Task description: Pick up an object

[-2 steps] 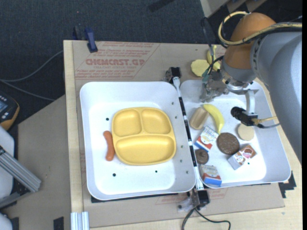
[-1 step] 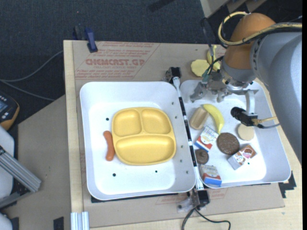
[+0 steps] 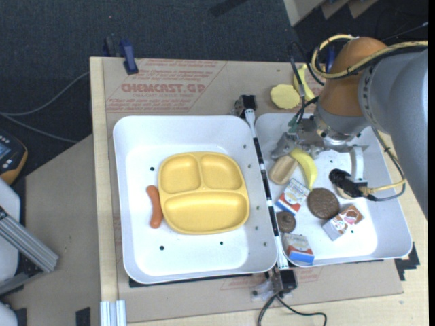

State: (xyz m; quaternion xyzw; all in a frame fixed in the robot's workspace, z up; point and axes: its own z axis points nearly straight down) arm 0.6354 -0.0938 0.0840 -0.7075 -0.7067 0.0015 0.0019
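The right bin (image 3: pixel 380 240) holds several small items. A yellow banana (image 3: pixel 308 167) lies near its upper left, with a tan rounded piece (image 3: pixel 281 171) beside it. Below these are a small red, white and blue carton (image 3: pixel 293 196), a round brown cookie (image 3: pixel 323 203), a dark ring-shaped piece (image 3: pixel 286 221), another small carton (image 3: pixel 342 222) and a blue and white pack (image 3: pixel 300 250). My gripper (image 3: pixel 298 141) hangs low over the bin's upper left, just above the banana's top end. I see nothing held in it.
The left bin (image 3: pixel 136 243) holds a yellow divided tray (image 3: pixel 202 193) with an orange sausage (image 3: pixel 155 206) to its left. A yellow lump (image 3: pixel 285 96) lies on the bench behind the right bin. The grey arm (image 3: pixel 397 87) covers the right bin's far right corner.
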